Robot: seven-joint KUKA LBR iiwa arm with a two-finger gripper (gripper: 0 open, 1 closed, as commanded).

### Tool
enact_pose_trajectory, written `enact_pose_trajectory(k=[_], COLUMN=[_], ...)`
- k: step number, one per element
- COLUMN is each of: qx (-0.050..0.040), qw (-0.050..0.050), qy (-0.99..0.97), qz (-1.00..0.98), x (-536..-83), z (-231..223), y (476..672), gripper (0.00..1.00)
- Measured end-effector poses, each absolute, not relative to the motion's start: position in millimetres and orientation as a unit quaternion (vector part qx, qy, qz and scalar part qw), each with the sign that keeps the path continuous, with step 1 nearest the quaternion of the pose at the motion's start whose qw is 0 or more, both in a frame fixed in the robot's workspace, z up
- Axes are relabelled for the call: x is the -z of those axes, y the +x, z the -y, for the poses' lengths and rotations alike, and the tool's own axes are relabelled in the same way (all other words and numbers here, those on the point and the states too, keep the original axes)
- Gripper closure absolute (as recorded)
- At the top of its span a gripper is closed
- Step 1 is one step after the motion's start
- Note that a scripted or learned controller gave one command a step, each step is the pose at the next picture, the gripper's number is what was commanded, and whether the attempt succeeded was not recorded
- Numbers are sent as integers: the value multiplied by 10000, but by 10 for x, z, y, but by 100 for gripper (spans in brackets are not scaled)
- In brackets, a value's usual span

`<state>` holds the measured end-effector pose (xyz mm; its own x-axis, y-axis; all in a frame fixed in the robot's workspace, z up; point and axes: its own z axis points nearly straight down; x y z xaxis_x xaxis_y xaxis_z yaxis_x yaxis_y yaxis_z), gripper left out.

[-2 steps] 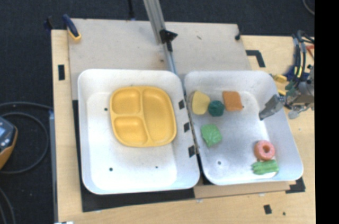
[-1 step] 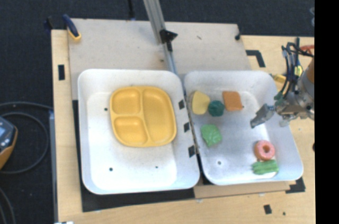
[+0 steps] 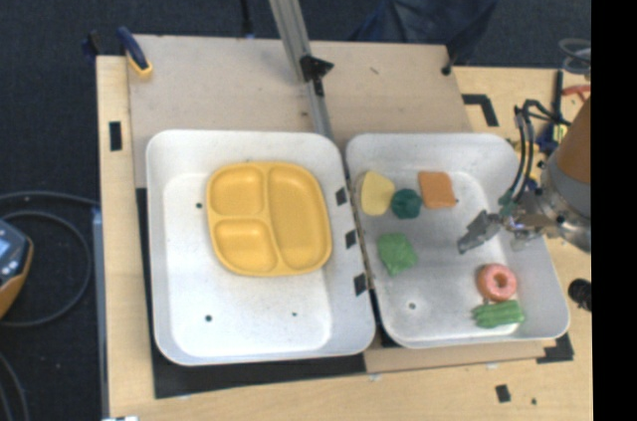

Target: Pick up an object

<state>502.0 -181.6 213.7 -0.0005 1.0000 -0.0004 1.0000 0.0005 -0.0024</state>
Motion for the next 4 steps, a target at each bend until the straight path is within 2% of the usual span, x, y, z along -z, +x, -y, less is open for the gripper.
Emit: enact_pose_trajectory(k=[1, 2, 3, 4], qx=[-10, 5, 14, 6], qw=[7, -26, -38, -19], qy=[-7072, -7083, -7061, -7057], qz=[7071, 7059, 7081, 7085], x=[-1695, -1832, -2372, -2566], z=[1881, 1897, 1914, 1927], y=[5024, 5039, 5056, 5066], gripper=[0, 100, 100, 100])
